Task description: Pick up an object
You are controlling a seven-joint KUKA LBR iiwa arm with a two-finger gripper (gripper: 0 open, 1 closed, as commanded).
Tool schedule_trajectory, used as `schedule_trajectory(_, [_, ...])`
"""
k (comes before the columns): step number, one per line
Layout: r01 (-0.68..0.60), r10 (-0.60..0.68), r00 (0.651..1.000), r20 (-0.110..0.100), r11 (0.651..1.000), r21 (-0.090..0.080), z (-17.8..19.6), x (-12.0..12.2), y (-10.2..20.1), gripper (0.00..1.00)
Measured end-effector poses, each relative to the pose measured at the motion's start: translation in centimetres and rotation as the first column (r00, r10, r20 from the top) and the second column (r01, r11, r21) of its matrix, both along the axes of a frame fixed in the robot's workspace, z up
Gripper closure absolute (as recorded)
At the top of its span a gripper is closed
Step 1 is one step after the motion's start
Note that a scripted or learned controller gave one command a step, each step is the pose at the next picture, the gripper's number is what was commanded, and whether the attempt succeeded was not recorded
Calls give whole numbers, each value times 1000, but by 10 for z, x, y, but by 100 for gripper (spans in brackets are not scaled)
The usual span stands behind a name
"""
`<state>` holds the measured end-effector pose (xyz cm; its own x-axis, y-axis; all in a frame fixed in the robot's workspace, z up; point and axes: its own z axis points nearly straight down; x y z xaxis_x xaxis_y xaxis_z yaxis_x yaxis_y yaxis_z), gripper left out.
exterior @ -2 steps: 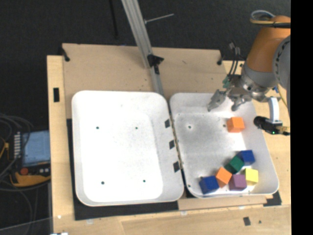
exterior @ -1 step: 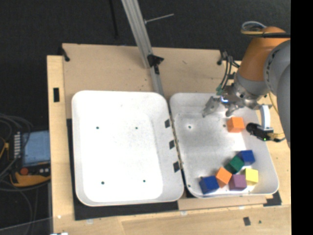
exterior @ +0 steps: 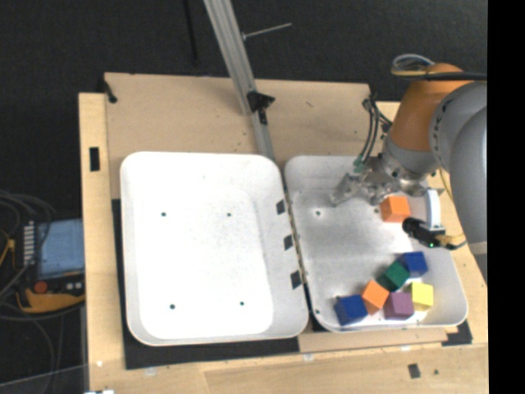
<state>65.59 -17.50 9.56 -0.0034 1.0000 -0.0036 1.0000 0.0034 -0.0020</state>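
- The grey arm with its orange band [exterior: 422, 117] reaches in from the right and hangs over the far part of the right-hand shallow white bin [exterior: 328, 245].
- Its two-finger gripper [exterior: 354, 189] points left and down toward bare bin floor; how its claw is set, I cannot tell, as the metal parts blur together at this angle.
- A small orange cube [exterior: 395, 208] lies just beside the wrist, on its near right side. It appears to rest apart from the gripper's tip and not in its grasp, though its contact with the wrist hardware is unclear.
- The other candidates lie clustered in the near right corner of the same bin: a dark blue block [exterior: 350, 309], a second orange block [exterior: 376, 295], a purple block [exterior: 399, 304], a yellow block [exterior: 422, 294], a green block [exterior: 397, 274] and a smaller blue block [exterior: 415, 262], touching or nearly so.
- The left-hand white bin [exterior: 205, 245] shows a bare floor with a few dark specks.
- Judged from this, nothing is visibly lifted, so the pick is not yet done; what is left is to close on a block and raise it.
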Motion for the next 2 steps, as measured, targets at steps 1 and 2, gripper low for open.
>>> schedule_trajectory(1, [-2,2,1000,7,1000,-2,15,2,-1,100])
schedule_trajectory(2, [-4,4,1000,11,1000,3,78,3,4,100])
